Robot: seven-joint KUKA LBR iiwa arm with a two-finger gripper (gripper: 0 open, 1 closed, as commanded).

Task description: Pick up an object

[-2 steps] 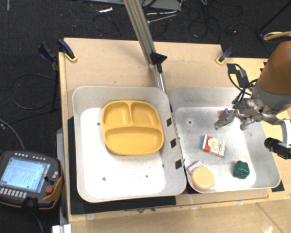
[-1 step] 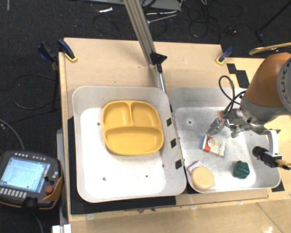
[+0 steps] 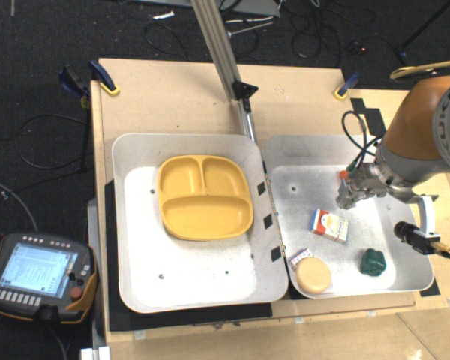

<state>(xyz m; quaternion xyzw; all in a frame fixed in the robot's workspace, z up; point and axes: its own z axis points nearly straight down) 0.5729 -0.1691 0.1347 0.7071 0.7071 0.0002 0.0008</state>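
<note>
Yellow plastic, a three-compartment plate, lies in the left white bin on the wooden bench. In the right white bin, the grey arm with its orange band reaches in from the right, its pincer lowered over the bin floor just above a small red-and-white box. Whether the pincer is wide or narrow cannot be told from this angle, and nothing is seen between its tips. A round tan object rests near the bin's front edge, with a dark green object to its right. A handheld control pendant lies on the floor to the left.
</note>
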